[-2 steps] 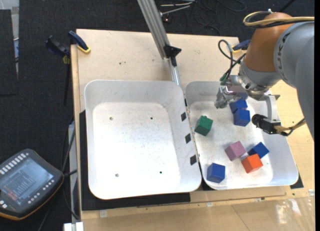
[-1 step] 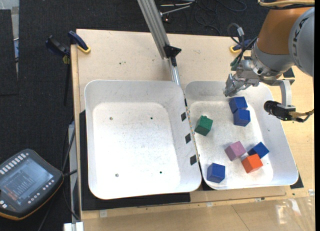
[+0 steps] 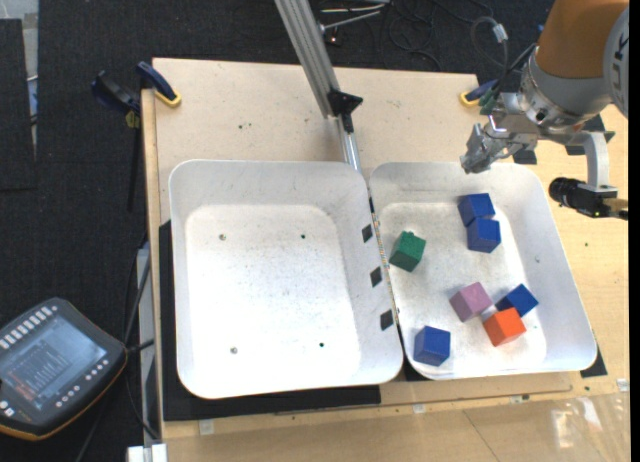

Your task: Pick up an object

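Observation:
The right bin (image 3: 560, 280) holds several small blocks. A green block (image 3: 407, 250) lies near its left side. Two blue blocks (image 3: 479, 220) sit together toward the back. A purple block (image 3: 470, 301), an orange block (image 3: 504, 326) and a blue block (image 3: 519, 300) cluster at the front right. Another blue block (image 3: 432, 344) rests near the front edge. My gripper (image 3: 480, 155) hangs above the bin's back rim, behind the two blue blocks, with nothing visible between its fingers.
The left bin (image 3: 190, 250) stands beside the right one. A slanted metal pole (image 3: 310, 50) crosses the back of the bench. Clamps (image 3: 150, 85) grip the bench's back corners. A teach pendant (image 3: 50, 365) lies at the lower left.

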Available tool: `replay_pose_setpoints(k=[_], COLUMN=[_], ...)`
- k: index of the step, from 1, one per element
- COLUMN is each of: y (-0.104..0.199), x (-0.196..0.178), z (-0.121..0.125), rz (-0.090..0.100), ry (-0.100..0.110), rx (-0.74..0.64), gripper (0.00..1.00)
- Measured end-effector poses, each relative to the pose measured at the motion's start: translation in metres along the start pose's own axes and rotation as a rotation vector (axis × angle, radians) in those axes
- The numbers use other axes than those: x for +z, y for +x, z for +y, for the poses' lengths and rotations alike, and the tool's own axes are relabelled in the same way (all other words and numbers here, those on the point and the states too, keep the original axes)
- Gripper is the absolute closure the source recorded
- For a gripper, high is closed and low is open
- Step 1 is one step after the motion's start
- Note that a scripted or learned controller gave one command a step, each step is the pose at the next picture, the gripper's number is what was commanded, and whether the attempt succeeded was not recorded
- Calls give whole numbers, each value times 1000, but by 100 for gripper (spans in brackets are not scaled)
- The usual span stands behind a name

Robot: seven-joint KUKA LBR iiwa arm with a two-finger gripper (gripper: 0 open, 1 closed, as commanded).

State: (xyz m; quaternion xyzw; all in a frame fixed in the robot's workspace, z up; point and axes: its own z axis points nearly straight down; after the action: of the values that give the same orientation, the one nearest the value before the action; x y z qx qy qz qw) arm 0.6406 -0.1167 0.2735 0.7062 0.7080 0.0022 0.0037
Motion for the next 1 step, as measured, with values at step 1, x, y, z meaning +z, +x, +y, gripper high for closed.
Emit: replay_pose_setpoints(k=[1], y=[51], x=[-4], z=[-12], rz=[4], ry=[9], rx=[-5], gripper=[100])
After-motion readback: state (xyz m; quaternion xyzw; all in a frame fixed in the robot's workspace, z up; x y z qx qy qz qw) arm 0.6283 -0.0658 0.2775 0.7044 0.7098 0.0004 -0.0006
